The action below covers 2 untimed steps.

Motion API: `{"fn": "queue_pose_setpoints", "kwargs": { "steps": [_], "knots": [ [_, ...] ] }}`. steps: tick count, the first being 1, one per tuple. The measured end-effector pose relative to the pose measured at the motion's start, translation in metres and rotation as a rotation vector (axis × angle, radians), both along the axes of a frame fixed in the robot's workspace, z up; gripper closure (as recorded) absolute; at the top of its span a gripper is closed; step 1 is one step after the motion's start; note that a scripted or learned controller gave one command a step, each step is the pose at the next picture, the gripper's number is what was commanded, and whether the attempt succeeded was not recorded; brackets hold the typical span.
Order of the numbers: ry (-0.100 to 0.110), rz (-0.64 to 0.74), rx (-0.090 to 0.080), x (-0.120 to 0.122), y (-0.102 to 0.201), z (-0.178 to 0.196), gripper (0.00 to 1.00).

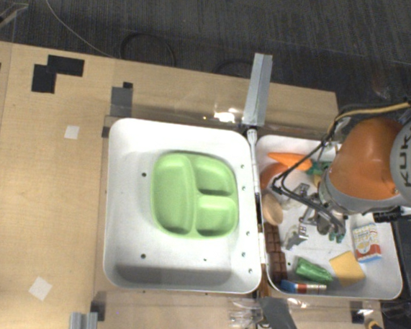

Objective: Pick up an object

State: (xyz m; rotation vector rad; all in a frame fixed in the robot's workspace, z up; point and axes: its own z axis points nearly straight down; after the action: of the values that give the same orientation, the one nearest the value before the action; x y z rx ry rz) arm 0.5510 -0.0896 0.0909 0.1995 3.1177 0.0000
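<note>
The right bin [394, 281] holds several small objects. An orange carrot [287, 159] lies at its back, with a brown rounded piece [269, 176] and a beige rounded piece [274, 213] along the left wall. A dark chocolate bar [275, 251], a green object [314, 270], a blue and red marker [302, 286], a yellow wedge [347, 268] and a small white carton [366, 241] lie toward the front. My gripper [314, 225] hangs low over the middle of this bin, under the orange wrist band [365, 157]. It is above the green object and right of the beige piece.
The left bin [127, 189] holds a light green divided plate [194, 194]. A metal post [256, 96] stands at the back between the bins. Cables loop around the wrist. Wooden bench top stretches to the left.
</note>
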Motion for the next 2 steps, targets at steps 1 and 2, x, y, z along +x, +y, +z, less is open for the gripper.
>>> {"fn": "queue_pose_setpoints", "kwargs": {
  "steps": [1, 2],
  "knots": [
    [-0.018, 0.006, -0.002, 0.005, 0.001, 0.015, 1.0],
    [-0.003, -0.013, -0.001, 0.091, -0.013, 0.104, 1.0]
  ]
}}
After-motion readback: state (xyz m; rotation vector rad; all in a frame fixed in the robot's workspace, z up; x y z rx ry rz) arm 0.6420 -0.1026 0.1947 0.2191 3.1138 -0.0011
